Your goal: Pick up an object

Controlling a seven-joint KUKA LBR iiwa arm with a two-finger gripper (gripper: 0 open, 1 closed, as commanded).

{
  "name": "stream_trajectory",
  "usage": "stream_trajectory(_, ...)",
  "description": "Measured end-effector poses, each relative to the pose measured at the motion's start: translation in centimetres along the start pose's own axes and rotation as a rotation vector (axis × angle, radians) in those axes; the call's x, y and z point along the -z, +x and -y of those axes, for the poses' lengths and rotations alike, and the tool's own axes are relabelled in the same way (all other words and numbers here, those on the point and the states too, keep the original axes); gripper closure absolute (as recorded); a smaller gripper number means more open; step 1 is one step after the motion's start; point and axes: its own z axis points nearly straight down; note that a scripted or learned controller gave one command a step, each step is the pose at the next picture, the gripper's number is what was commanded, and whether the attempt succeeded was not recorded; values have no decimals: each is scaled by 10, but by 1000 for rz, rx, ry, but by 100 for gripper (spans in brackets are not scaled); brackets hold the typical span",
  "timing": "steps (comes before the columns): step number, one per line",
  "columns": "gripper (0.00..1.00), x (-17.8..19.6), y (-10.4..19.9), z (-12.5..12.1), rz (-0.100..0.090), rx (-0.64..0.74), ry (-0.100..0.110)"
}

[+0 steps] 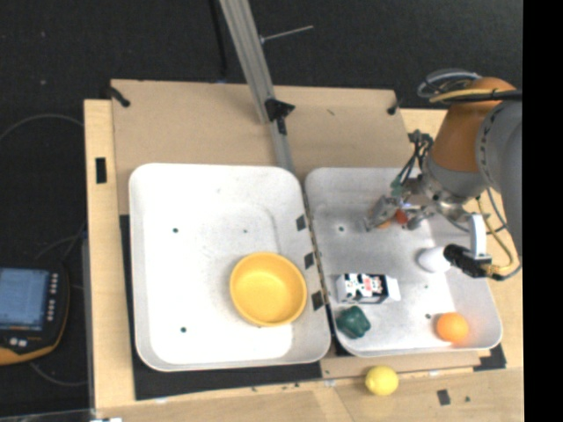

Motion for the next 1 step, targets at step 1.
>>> stream_trajectory(1,100,16,-1,-2,1,-1,-9)
